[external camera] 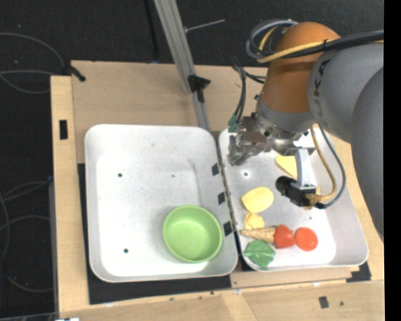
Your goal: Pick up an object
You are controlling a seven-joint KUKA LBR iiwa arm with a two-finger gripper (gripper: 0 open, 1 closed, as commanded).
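Matt, faintly speckled white plastic bins (120,146) on a pale wood-look bench (120,92); smooth green plastic bowl (192,233); glossy red tomatoes (306,239) and yellow plastic toy food (257,198); orange-banded arm (301,65) with a satin sheen; ribbed metal post (177,39).

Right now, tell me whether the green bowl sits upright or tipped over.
Upright. The green bowl shows its round open mouth and hollow inside to the overhead camera, resting in the left bin.
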